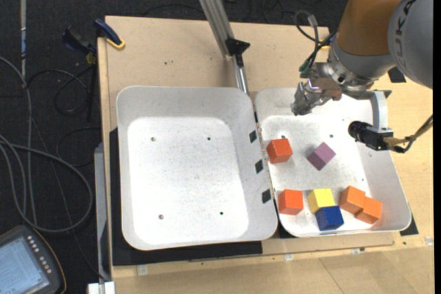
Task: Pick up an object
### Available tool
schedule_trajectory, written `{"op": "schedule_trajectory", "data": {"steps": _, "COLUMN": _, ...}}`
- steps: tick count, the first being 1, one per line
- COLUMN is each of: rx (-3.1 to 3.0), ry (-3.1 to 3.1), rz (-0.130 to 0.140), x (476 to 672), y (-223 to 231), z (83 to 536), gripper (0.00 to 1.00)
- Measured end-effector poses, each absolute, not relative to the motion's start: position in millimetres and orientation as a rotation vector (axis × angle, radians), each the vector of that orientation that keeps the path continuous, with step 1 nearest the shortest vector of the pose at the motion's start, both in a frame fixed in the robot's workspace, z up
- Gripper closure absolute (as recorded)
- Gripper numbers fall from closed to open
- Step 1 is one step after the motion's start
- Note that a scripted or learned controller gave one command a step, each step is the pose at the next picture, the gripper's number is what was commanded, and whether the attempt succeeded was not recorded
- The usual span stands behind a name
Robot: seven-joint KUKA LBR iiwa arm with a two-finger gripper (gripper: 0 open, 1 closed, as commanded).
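The hand (303, 104) hangs over the top edge of the right bin (393, 179), upper right of frame; its grip cannot be told. Orange cube (279, 150) and purple cube (321, 155) lie below it, more blocks crowded along the bin's bottom edge

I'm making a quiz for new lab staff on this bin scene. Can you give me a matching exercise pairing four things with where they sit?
Things:
1. purple block
2. blue block
3. hand
4. yellow block

Places:
A. touching the blue block, on its far side
B. over the right bin's far left corner
C. near the middle of the right bin, right of an orange block
D. by the right bin's near rim

Pairs: 1-C, 2-D, 3-B, 4-A
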State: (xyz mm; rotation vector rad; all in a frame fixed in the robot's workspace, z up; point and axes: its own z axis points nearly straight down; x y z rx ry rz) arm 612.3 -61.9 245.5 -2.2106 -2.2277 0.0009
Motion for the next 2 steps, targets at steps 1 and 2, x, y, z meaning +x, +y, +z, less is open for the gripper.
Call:
{"op": "schedule_trajectory", "data": {"steps": 1, "rx": -2.210, "ry": -2.230, "rz": -0.001, "x": 604.5, "y": -5.8, "z": 249.5, "gripper": 1.00}}
{"op": "schedule_trajectory", "data": {"steps": 2, "rx": -2.210, "ry": -2.229, "rz": 0.000, "x": 581.7, "y": 48.7, "z": 251.7, "gripper": 1.00}}
